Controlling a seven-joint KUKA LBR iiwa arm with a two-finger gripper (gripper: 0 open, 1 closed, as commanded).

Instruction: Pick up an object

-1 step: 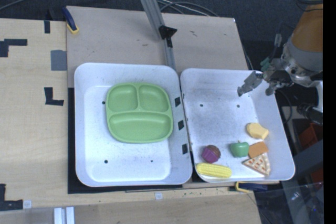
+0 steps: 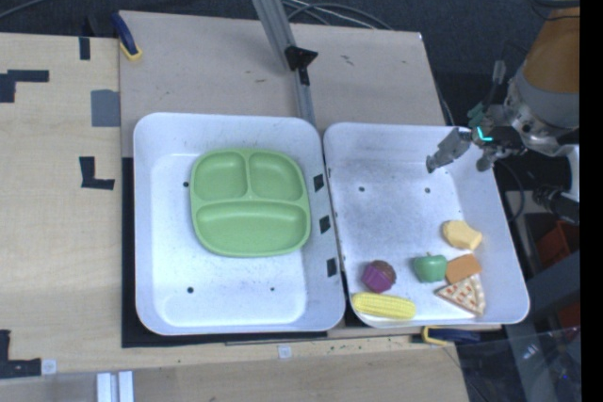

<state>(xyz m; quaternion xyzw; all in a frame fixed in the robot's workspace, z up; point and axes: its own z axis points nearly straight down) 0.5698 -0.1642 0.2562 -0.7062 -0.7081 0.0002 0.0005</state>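
The gripper (image 2: 462, 151) is seen at the upper right edge of the right bin (image 2: 396, 202), above its rim, with two dark fingers spread apart and nothing between them. The arm (image 2: 551, 61), grey with an orange band, is seen entering from the right. The toy foods are gathered in the near right corner of the right bin, well apart from the gripper: a yellow piece (image 2: 461, 235), a green apple-like piece (image 2: 430, 267), an orange piece (image 2: 463, 268) just beside it, a pizza slice (image 2: 463, 296), a purple piece (image 2: 380, 276) and a corn cob (image 2: 383, 306) lying along the near rim. A green divided plate (image 2: 251, 202) is laid in the left bin (image 2: 160, 202).
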